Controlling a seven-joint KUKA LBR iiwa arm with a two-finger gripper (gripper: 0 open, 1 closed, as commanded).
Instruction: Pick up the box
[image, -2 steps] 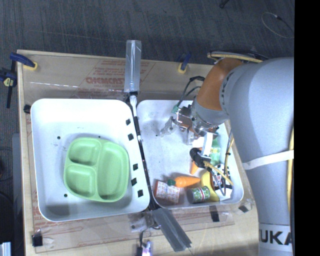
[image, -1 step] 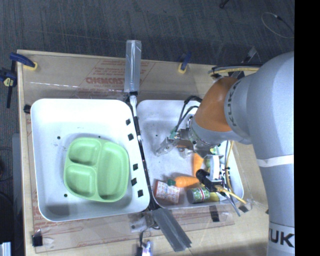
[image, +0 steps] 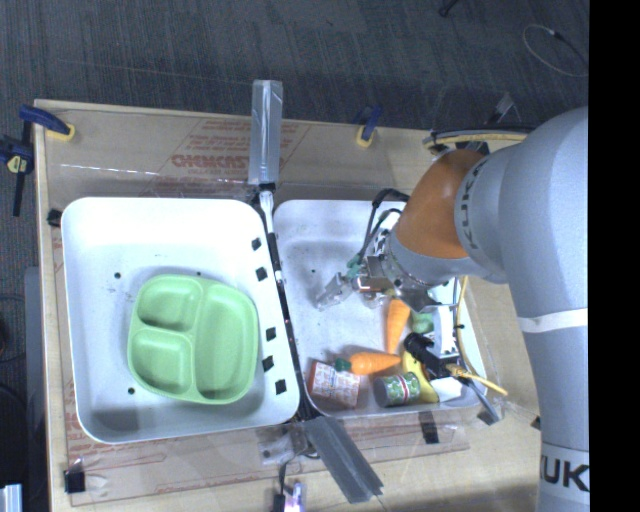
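A small red-and-white box (image: 335, 384) lies on its side near the front edge of the right bin (image: 300, 225). My gripper (image: 332, 291) hangs over the bare middle of that bin, behind the box and well apart from it. Its silvery fingers (image: 323, 297) point left and stand open with nothing between them. The grey arm with its orange band (image: 435, 215) reaches in from the right and hides the bin's right side.
Two orange carrots (image: 375, 362) (image: 397, 322), a green can (image: 400, 389) and a yellow item (image: 432, 385) crowd the right bin's front right, next to the box. A green divided plate (image: 195, 340) lies in the left bin (image: 90, 225).
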